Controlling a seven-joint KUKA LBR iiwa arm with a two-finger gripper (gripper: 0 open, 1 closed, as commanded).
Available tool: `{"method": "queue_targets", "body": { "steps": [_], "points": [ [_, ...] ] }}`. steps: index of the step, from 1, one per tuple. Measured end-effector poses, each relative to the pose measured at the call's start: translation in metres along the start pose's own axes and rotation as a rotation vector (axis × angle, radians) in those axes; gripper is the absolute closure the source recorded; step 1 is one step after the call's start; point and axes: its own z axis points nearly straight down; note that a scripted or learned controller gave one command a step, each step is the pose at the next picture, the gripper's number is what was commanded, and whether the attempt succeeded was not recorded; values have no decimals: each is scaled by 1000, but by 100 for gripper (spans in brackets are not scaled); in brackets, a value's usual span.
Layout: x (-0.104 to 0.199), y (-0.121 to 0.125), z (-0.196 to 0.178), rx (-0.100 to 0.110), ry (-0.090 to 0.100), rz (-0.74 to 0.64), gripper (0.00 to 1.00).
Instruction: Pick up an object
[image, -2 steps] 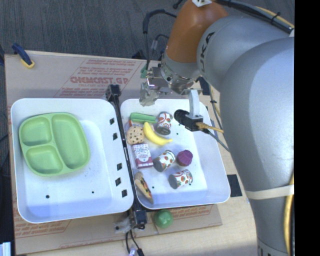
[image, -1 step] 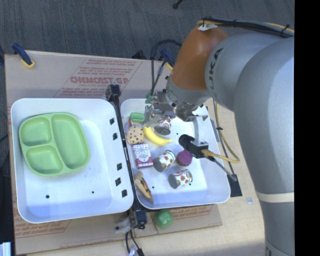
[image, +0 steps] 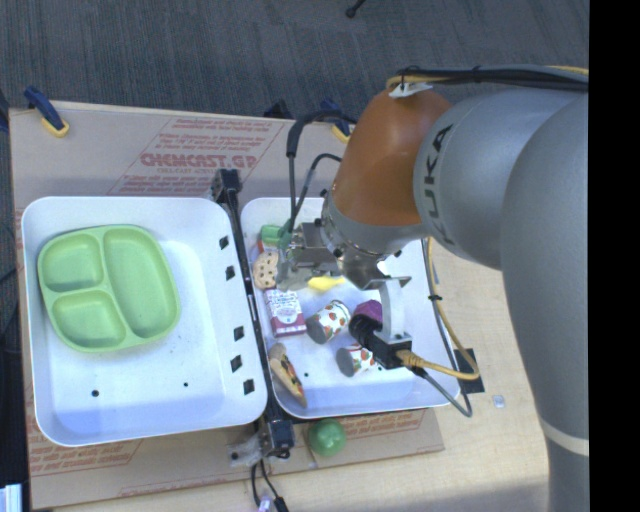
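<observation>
The arm reaches over the right bin (image: 330, 405), its orange band covering the bin's far part. My gripper (image: 312, 262) hangs low over the bin's upper middle, beside a yellow piece (image: 326, 284) and close to a cookie-like item (image: 265, 270). A green block (image: 270, 236) lies at the bin's far left. Below the gripper sit a pink-and-white packet (image: 285, 311), a small patterned cup (image: 330, 322), a purple item (image: 367, 312) and another small cup (image: 358, 360). A brown-and-yellow piece (image: 287, 374) lies near the front left corner.
The left bin (image: 130, 400) holds a green divided plate (image: 108, 287). A green ball (image: 326, 437) lies on the cardboard in front of the right bin. A yellow cable (image: 445, 372) runs along the bin's right side. Black clips join the bins.
</observation>
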Motion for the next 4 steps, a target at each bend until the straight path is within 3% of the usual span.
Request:
{"method": "queue_targets", "body": {
  "steps": [1, 2, 4],
  "points": [
    [0, 0, 0, 0, 0, 1, 0],
    [-28, -43, 47, 1, 0, 2, 0],
    [-28, -42, 47, 0, 0, 1, 0]
  ]
}}
